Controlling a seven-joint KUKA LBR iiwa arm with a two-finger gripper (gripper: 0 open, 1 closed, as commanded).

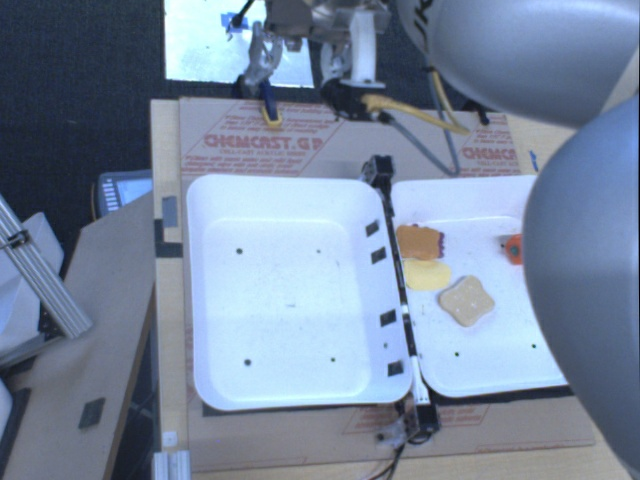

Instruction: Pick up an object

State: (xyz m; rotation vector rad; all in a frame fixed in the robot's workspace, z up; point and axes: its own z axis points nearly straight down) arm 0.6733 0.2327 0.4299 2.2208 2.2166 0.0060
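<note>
Camera view: in the right bin point(480, 373) three small pieces lie close together near its left wall: an orange-brown block point(419, 242), a pale yellow disc point(428, 275) touching it below, and a tan toast-like piece point(466, 300) just beside that. A small red-orange item point(513, 249), partly hidden by the arm point(560, 118), sits further right. The arm's grey bulk crosses the upper right, and the gripper point(268, 108) hangs over the surface point(250, 140) beyond the left bin point(290, 298), well apart from the pieces. Its fingers seem spread with nothing between them, though the view is blurry there.
</note>
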